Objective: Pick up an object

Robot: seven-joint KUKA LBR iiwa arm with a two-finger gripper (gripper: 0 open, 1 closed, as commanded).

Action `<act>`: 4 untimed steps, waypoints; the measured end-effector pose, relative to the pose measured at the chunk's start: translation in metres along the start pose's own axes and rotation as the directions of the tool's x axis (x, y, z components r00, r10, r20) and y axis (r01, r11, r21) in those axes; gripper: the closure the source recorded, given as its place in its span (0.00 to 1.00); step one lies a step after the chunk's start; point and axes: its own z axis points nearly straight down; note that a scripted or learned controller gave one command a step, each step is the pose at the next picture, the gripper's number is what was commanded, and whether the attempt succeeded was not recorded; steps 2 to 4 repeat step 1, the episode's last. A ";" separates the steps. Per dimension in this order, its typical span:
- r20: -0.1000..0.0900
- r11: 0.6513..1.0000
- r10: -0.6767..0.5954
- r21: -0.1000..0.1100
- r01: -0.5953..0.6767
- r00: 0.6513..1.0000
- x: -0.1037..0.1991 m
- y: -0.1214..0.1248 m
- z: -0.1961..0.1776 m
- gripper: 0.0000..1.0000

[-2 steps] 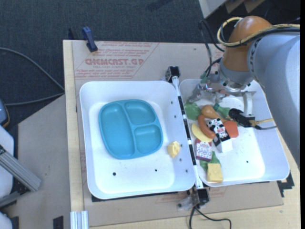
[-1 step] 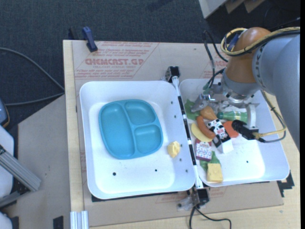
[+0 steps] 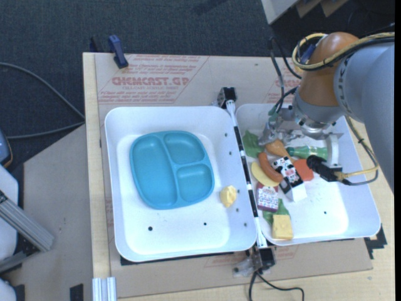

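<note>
The right bin [image 3: 332, 221] holds a pile of small toy foods. An orange-brown piece [image 3: 274, 148] lies on top, beside a yellow slice [image 3: 262, 172], a red piece [image 3: 302, 168] and a black-and-white dotted piece [image 3: 286, 166]. Green pieces [image 3: 251, 145] lie at the pile's left and right. My gripper [image 3: 276, 132] hangs low over the far left of this pile, just above the orange-brown piece. The wrist hides its tips.
A pink patterned box [image 3: 267, 199], a white block [image 3: 298, 192] and a yellow block [image 3: 282, 227] lie nearer the front of the right bin. The left bin [image 3: 125, 231] holds a blue divided plate [image 3: 171, 168] and a small yellow piece [image 3: 229, 195].
</note>
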 end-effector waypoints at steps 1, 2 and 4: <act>0.000 1.000 -0.003 0.000 0.003 1.000 0.067 -0.033 -0.090 1.00; 0.000 1.000 -0.003 0.000 0.003 1.000 0.067 -0.033 -0.090 1.00; 0.000 1.000 -0.003 0.000 0.003 1.000 0.067 -0.033 -0.090 1.00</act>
